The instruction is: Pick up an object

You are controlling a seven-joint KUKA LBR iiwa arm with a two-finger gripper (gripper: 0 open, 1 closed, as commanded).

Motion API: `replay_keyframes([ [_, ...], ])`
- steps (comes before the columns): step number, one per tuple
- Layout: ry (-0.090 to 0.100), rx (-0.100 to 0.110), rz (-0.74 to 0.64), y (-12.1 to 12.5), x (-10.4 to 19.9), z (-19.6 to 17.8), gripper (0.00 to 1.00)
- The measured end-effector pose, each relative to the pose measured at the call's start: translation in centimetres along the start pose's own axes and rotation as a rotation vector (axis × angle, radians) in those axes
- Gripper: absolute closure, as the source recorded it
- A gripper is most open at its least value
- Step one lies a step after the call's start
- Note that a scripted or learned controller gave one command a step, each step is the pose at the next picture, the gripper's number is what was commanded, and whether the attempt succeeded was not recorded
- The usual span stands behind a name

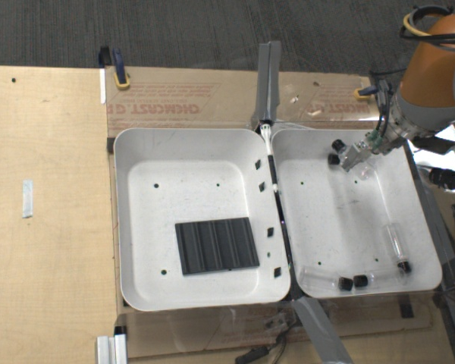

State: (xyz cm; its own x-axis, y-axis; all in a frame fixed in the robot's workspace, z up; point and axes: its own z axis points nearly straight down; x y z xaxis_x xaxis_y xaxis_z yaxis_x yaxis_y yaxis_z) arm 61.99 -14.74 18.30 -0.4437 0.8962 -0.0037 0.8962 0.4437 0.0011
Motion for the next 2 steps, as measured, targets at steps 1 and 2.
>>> replay_keyframes([
  [1,-0.002,0.000,-0.001,0.0,0.0,-0.9,1.00],
  [2,0.002,0.000,-0.038,6.2,6.9,-4.8,1.00],
])
